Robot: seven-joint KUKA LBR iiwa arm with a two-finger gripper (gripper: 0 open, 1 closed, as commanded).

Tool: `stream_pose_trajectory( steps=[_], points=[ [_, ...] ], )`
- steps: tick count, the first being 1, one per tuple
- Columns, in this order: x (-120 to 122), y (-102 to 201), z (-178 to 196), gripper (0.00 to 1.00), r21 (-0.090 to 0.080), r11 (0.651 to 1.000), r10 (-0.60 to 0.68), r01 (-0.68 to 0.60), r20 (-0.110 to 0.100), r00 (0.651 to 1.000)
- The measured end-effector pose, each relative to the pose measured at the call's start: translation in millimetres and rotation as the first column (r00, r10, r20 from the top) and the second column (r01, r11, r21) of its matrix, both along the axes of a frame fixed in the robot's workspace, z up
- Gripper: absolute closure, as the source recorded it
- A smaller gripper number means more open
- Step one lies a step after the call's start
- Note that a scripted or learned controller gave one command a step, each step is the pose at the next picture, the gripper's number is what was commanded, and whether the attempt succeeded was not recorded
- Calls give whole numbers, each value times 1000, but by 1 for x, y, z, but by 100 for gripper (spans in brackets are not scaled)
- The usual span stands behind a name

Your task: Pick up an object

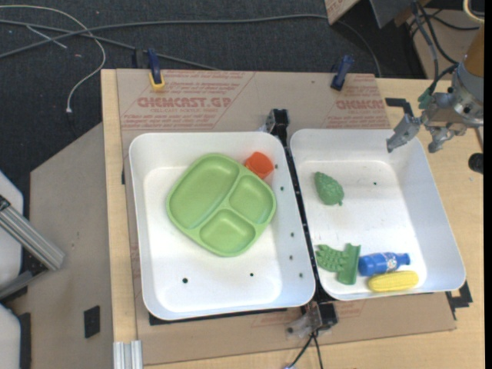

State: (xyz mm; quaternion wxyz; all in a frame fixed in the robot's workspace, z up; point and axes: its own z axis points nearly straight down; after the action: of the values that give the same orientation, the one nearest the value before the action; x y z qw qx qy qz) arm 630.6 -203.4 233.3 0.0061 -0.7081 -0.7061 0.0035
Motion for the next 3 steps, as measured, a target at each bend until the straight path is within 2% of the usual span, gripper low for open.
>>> stream_pose_trajectory(
  steps=[1, 2, 3],
  points=[
    [3, 1, 8, 0, -3, 1000, 3, -3, 13, 1000],
    [-3, 1, -54, 0, -1, 1000, 3, -3, 6, 1000],
    [2, 5, -112, 0, -3, 1000, 4, -4, 12, 1000]
  ],
)
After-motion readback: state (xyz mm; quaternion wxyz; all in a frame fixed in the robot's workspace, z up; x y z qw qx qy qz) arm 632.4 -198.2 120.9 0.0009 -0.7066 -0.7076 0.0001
